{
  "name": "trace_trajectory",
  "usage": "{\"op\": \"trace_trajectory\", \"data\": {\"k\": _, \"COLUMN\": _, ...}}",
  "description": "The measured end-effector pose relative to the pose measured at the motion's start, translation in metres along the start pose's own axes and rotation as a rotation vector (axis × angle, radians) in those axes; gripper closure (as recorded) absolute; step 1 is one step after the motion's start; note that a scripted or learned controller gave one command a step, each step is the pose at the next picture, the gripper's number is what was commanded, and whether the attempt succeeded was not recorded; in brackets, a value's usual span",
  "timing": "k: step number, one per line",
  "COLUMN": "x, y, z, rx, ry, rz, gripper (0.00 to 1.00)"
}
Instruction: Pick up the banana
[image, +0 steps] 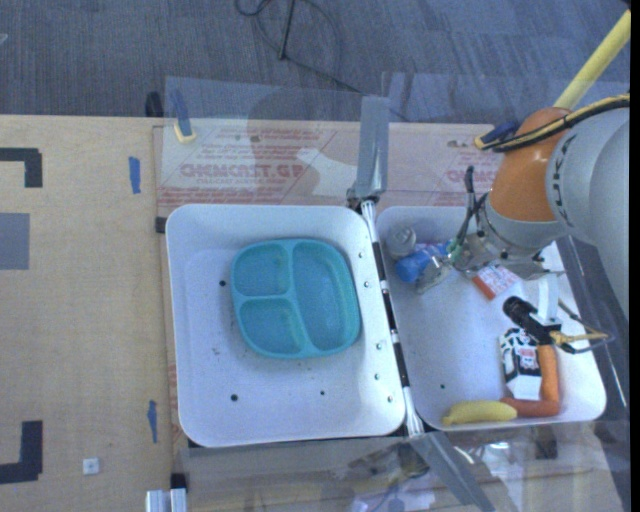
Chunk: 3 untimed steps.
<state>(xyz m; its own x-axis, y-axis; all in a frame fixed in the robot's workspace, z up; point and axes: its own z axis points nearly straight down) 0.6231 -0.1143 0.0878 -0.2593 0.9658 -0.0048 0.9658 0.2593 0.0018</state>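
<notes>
The banana lies at the bottom edge of the right bin, low in the frame, right of the middle. It lies flat, with its long side running left to right, and its right end touches a carrot that stands more up and down. The gripper is in the upper part of the same bin, by a blue thing — so the banana is almost straight below it in the frame, well apart. I cannot tell how the hand is set. The left bin holds a teal plate. Red letters on the board above the bins are too faint to read for sure.
</notes>
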Motion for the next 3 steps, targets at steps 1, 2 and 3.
{"op": "trace_trajectory", "data": {"k": 1, "x": -0.023, "y": -0.047, "z": 0.0, "rx": -0.002, "ry": 0.004, "rz": 0.416, "gripper": 0.0}}
{"op": "trace_trajectory", "data": {"k": 2, "x": -0.084, "y": -0.079, "z": -0.045, "rx": 0.002, "ry": 0.003, "rz": 0.464, "gripper": 0.0}}
{"op": "trace_trajectory", "data": {"k": 3, "x": -0.008, "y": -0.07, "z": 0.0, "rx": -0.003, "ry": 0.001, "rz": 0.616, "gripper": 0.0}}
